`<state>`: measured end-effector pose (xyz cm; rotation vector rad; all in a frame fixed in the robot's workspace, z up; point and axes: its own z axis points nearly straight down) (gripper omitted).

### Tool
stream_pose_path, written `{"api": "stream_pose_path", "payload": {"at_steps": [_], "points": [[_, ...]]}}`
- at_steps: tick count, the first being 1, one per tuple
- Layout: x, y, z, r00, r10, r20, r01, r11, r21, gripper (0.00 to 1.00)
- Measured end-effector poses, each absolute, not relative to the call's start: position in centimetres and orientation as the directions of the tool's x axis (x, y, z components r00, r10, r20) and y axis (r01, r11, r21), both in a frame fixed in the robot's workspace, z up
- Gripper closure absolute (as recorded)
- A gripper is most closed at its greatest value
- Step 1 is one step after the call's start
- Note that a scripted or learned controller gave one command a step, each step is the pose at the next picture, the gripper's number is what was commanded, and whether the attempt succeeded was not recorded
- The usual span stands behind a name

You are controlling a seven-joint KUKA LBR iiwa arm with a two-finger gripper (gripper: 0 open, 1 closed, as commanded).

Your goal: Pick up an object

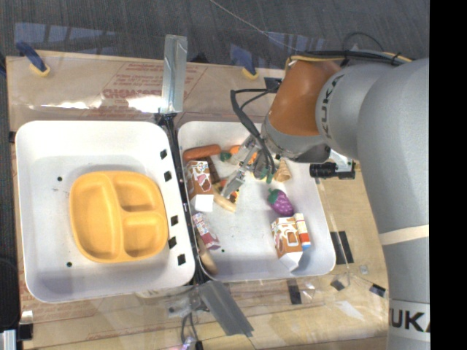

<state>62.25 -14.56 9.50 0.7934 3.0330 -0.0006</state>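
Grey arm [379,159] hangs over the crowded right bin [321,257]; gripper [244,170] state unclear; neighbouring toys may jostle.

Yellow tray [117,214], white bin [44,268] — purple, perhaps grapes [281,201].

Robot lab: KUKA arm [379,159], taped bench [95,86], bins [44,144].

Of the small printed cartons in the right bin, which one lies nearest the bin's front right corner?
The carton below the purple grapes, by the front right corner. The other carton lies against the left wall, beside the divider.
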Motion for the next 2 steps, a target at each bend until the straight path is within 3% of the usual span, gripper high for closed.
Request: {"api": "stream_pose_path", "payload": {"at_steps": [1,2], "points": [[62.4,-14.4,10.8,-0.875,0.483,-0.010,0.483,0.876,0.003,1.00],[62.5,-17.5,16.0,-0.998,0.057,-0.006,0.058,0.998,-0.002,1.00]]}}
